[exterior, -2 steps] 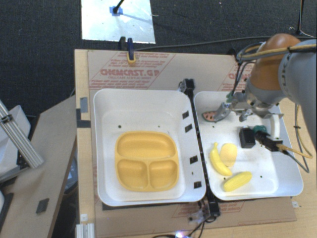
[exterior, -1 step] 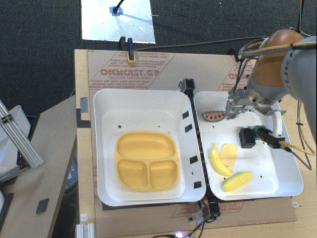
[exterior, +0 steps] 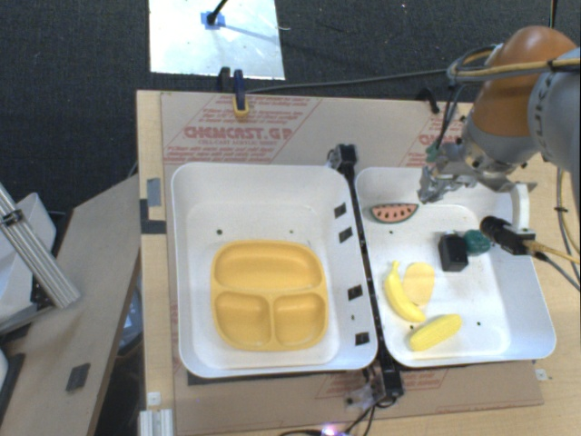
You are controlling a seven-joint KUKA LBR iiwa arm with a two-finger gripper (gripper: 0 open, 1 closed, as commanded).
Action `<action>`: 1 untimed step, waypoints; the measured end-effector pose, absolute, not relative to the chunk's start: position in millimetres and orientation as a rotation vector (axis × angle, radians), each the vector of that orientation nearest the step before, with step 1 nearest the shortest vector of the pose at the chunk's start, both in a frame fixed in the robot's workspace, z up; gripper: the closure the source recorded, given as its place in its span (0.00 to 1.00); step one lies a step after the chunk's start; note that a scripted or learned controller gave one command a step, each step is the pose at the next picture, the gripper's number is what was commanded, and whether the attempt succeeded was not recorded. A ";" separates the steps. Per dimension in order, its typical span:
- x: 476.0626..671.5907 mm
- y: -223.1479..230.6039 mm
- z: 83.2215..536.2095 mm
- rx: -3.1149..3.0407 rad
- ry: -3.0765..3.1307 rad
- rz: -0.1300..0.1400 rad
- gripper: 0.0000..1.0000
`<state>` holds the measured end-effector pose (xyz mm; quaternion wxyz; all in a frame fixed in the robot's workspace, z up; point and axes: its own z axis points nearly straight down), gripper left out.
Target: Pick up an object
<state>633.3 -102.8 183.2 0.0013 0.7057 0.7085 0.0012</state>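
Note:
The right bin [exterior: 522,334] holds a watermelon slice [exterior: 394,213] near its back left. A black block [exterior: 453,252] with a teal piece [exterior: 476,241] beside it lies mid-bin. Toward the front are a banana [exterior: 398,296], a pale yellow slice [exterior: 419,282] and a corn cob [exterior: 435,331]. My gripper [exterior: 435,189] hangs over the back of the right bin, just right of the watermelon slice and behind the black block. Nothing shows in its grasp.
The left bin [exterior: 195,216] holds a yellow divided tray [exterior: 269,294]. A black ridge [exterior: 355,252] with clips separates the two bins. The arm [exterior: 517,89] reaches in from the upper right. A blue and yellow clamp [exterior: 239,94] stands behind the bins.

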 end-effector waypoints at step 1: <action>637.1 -103.0 226.7 2.214 2.224 0.005 1.00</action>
